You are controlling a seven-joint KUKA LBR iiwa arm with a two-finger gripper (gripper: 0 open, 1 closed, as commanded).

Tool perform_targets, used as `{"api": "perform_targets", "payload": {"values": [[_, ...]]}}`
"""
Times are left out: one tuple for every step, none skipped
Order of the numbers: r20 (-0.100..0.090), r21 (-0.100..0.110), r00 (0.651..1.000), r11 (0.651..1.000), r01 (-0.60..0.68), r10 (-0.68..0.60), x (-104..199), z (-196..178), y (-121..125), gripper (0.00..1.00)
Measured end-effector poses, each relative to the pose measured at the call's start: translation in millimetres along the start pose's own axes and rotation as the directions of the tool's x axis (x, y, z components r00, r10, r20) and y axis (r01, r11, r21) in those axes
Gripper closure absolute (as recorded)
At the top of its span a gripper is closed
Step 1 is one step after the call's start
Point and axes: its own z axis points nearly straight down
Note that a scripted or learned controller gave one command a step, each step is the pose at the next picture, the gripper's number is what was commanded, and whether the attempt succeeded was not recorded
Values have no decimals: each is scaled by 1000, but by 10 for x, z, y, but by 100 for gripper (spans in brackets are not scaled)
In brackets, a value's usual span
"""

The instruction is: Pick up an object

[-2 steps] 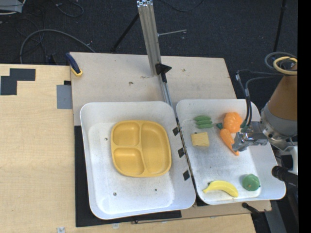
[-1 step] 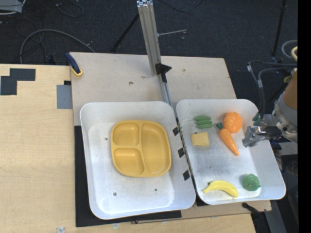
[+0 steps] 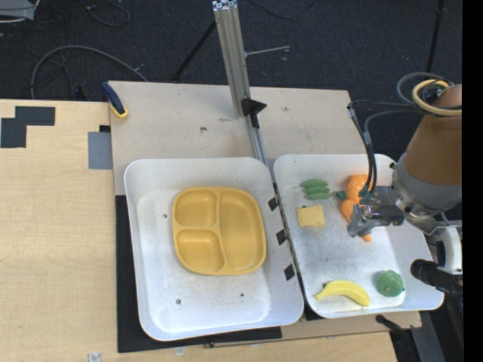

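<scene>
Fingers [image 3: 361, 227] sit low over the orange carrot [image 3: 352, 196] in the right bin [image 3: 423, 296]; their spread can't be told

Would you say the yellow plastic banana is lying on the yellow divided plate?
No, the yellow plastic banana lies in the right white bin, apart from the yellow divided plate.

From my screen I see a smooth, glossy yellow plastic tray [image 3: 219, 230] in a matt, speckled white bin [image 3: 151, 292], on a pale wood-grain table [image 3: 53, 240].
</scene>
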Motion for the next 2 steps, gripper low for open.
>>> {"api": "perform_targets", "payload": {"values": [[2,-2,1000,1000,-1,1,458,-21,60,100],[2,-1,1000,1000,-2,2,923,-28,106,100]]}}
